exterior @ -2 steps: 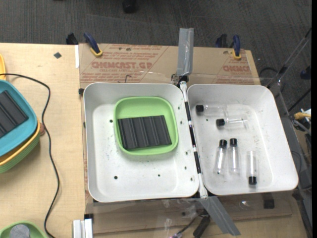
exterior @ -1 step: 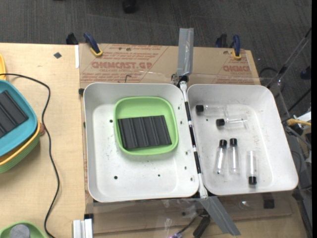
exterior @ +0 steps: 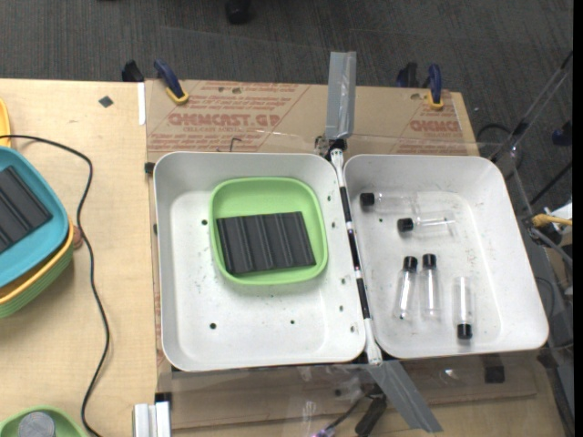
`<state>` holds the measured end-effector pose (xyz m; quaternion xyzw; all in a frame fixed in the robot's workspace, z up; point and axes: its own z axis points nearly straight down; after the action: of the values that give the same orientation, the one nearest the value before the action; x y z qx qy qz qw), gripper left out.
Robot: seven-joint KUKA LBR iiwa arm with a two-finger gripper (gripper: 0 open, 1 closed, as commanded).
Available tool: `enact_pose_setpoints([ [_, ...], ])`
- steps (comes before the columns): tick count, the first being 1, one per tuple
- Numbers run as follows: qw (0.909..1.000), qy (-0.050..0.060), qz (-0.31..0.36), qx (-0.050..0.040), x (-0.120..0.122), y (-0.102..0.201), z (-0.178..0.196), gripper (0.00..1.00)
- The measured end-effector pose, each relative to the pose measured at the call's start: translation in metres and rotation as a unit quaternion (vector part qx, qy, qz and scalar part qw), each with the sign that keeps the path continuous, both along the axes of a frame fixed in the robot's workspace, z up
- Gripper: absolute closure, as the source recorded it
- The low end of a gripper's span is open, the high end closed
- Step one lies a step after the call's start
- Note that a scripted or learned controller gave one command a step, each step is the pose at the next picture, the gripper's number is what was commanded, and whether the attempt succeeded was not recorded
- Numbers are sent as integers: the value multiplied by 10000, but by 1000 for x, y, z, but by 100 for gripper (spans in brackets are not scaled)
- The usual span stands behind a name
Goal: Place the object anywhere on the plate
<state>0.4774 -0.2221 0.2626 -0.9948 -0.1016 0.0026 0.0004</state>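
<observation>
Two shallow white bins sit side by side on a sheet of brown cardboard laid over the worktop. The left bin holds a green plate, squarish with rounded corners, placed toward the far side of the bin; a black ribbed pad lies flat on the plate, its ridges running near to far. The right bin holds five clear vials with black caps: one at the far left of the bin, one lying crosswise just near of it, two lying parallel near the bin's centre with caps pointing far, and one to their right with its cap pointing near. All vials lie in the right bin, none on the plate. State of the end effector: cannot tell. Blue clamps grip the far edge of the cardboard. Teal and yellow containers stand stacked at the left edge of the worktop, with a black cable running beside them
</observation>
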Motion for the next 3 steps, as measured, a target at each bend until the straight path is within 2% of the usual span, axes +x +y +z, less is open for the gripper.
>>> enact_pose_setpoints([
  [1,10000,4,4,3,0,0,-6,0],
  [3,10000,-3,6,-2,0,0,26,0],
])
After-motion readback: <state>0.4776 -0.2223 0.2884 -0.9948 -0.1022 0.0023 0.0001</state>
